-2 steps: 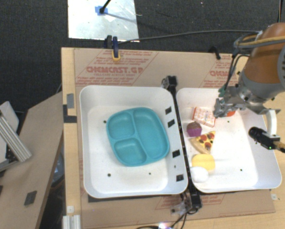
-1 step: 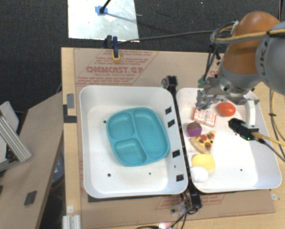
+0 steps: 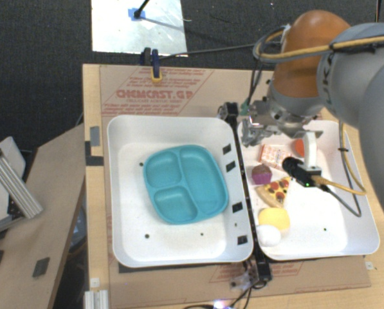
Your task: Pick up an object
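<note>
I hang over the far end of the right bin (image 3: 365,237), my end effector (image 3: 259,129) low beside the divider between the two bins; from this slanted view I cannot tell how it is set. Nothing is visibly in my grasp.

The candidates lie just nearer the camera than my end effector, in a loose line along the divider side of the bin: a pale orange-and-white packet (image 3: 273,154) closest, then a small purple piece (image 3: 262,174), a toy pizza slice (image 3: 274,192), a yellow ball (image 3: 274,219) and a white ball (image 3: 269,235) touching it at the near edge. A red-orange item (image 3: 299,147) sits to the far side of the packet, partly behind a white-and-black fitting (image 3: 305,166) on my wrist cabling. Across the divider, the left bin (image 3: 124,237) carries a teal sectioned tray (image 3: 185,183), well apart from my work.

The step in hand looks like choosing and descending. The packet seems the natural target, being nearest. To do it well I judge I should centre squarely above one item, keep clear of the bin wall and divider, and avoid straddling two neighbours, since the purple piece and pizza slice sit close together. The round balls would likely roll from an off-centre pinch.
</note>
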